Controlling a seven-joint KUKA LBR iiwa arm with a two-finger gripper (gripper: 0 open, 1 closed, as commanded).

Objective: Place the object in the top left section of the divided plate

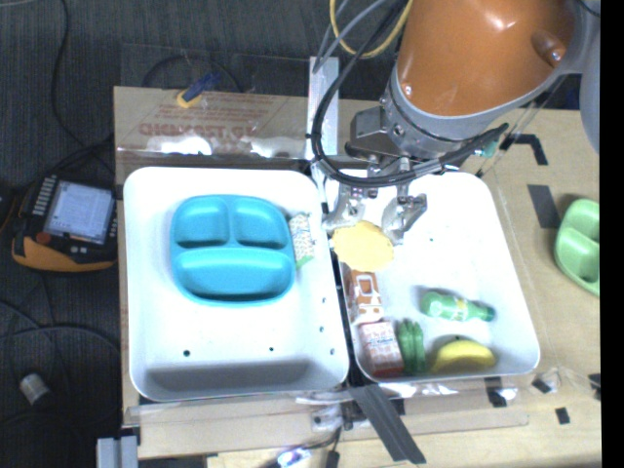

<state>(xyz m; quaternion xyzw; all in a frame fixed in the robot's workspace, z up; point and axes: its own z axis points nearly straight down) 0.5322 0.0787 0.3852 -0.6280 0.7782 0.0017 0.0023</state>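
You have two white bins on the worktop. The left bin (pixel 156 349) carries one blue divided plate (pixel 234 247) with three sections. The right bin (pixel 507 261) carries one yellow disc (pixel 366 247), one green bottle (pixel 456 308), one banana (pixel 461 355) and two brown packets (pixel 370 325). Your hand (pixel 375 217) hangs over the right bin's upper left part, fingers spread apart, with the yellow disc touching or just below the fingertips; you cannot tell whether it is gripped.

Arm (pixel 487 37) cut off by top edge; green object (pixel 582 242) cut by right edge; yellow disc (pixel 365 246) top hidden behind fingers (pixel 409 214)
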